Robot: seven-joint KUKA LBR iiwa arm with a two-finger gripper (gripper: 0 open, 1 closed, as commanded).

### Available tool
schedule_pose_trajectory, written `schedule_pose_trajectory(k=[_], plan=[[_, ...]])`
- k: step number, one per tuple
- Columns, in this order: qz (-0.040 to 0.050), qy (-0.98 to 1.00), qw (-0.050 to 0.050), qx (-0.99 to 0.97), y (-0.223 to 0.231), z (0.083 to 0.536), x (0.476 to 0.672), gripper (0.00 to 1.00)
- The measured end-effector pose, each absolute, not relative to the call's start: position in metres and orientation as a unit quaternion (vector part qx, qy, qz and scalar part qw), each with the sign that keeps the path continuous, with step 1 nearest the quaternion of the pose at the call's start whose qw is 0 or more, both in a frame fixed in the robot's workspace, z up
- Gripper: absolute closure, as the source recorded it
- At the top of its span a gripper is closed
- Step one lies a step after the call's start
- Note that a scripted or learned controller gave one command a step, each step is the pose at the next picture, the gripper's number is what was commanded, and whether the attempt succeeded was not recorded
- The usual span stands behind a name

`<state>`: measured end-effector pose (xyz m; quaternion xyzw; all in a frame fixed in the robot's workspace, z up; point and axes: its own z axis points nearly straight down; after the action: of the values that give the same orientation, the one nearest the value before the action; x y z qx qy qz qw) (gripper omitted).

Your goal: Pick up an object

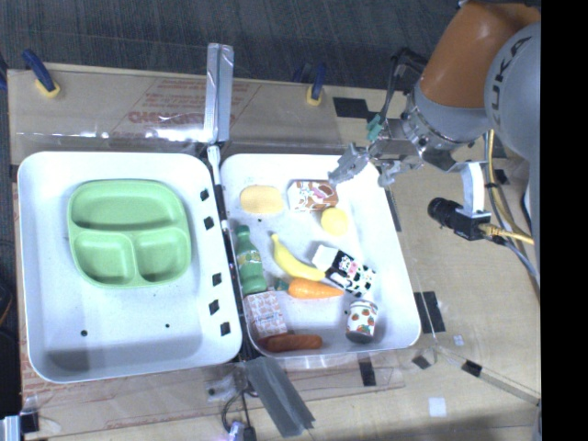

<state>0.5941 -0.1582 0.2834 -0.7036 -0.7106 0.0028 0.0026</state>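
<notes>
While my tool (354, 165) hovers over the packet (310, 194), poised to choose, I cannot tell its opening.

Left bin (37, 274) white, holding a pale green divided tray (129, 231). Right bin (390, 246) white — at its 12 o'clock a yellow round item (261, 199); centre, yellow banana (294, 261) and orange carrot (313, 289); at 9 o'clock a green bottle (248, 258); black-and-white cow-patterned box (350, 273); at 6 o'clock a reddish-brown sausage (293, 342).
</notes>
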Motion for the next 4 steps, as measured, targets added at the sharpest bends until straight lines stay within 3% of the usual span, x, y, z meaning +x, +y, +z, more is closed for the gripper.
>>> schedule_pose_trajectory(k=[1, 2, 3, 4], plan=[[0.0008, -0.786, 0.002, -0.618, -0.19, 0.09, 0.581, 0.0], [0.0021, -0.788, 0.003, -0.616, -0.191, 0.097, 0.581, 1.0], [0.0021, -0.788, 0.003, -0.616, -0.191, 0.097, 0.581, 0.0], [0.0033, -0.79, 0.004, -0.614, -0.191, 0.105, 0.582, 1.0]])
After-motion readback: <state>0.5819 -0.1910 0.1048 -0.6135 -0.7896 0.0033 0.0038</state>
